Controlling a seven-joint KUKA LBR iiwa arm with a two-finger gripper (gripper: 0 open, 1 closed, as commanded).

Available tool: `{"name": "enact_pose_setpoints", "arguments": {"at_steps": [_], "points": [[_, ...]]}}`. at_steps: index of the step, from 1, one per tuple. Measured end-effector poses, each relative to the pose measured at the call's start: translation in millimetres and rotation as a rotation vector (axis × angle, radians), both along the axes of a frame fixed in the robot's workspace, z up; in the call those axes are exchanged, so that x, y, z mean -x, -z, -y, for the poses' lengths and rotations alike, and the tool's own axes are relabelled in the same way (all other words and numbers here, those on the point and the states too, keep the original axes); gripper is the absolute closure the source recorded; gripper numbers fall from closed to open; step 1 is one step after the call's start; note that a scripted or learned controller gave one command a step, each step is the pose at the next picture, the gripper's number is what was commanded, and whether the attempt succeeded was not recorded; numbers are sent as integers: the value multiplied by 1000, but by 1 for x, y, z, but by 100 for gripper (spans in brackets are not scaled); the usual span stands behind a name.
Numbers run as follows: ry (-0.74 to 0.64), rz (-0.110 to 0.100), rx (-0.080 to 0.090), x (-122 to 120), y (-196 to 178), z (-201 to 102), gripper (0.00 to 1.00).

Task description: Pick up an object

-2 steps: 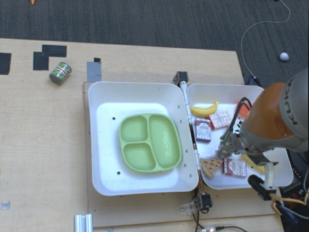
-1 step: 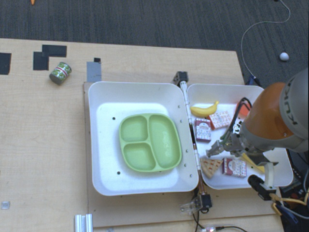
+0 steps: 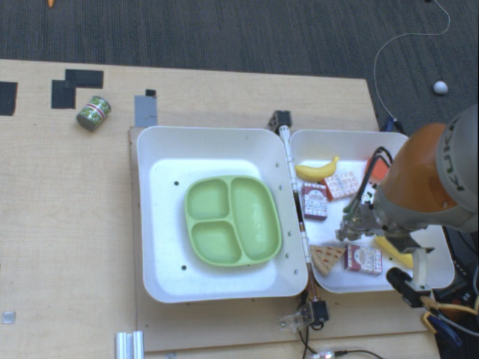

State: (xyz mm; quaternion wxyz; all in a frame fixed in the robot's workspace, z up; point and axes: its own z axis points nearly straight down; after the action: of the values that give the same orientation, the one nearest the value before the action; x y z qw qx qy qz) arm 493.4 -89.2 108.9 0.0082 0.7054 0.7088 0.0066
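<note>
Gripper was seen low over the right-hand bin, at the end of the grey arm with its orange band; whether it was spread or pressed together could not be told, as it was masked by the wrist and too small to read. Nothing was seen pinched in it.

The step in hand was judged to be the descent onto a chosen thing — no lift had yet been made. Closest to the gripper lay a toast-like wedge, just below it, and a small red-and-white packet, below and slightly to the arm's side. A dark red packet lay just above it toward the bin divider, with a lighter packet and a banana further up. A yellow piece was partly covered by the arm.

The next move was judged to call for a settled drop onto one item alone, then a firm closing before any rise. The things were packed close — a neighbour could be nudged or caught along with the target, and the flat packets offer little to bite on.

Well apart from the gripper, the other bin held a green divided plate. On the surface beyond it a small can lay on its side.
</note>
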Motion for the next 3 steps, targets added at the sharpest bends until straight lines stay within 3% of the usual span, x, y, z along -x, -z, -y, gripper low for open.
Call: {"name": "enact_pose_setpoints", "arguments": {"at_steps": [1, 2, 3], "points": [[0, 0, 0, 0, 0, 0, 0], [-2, 4, 0, -2, -10, -1, 100], [-2, 4, 0, -2, -10, -1, 0]]}}
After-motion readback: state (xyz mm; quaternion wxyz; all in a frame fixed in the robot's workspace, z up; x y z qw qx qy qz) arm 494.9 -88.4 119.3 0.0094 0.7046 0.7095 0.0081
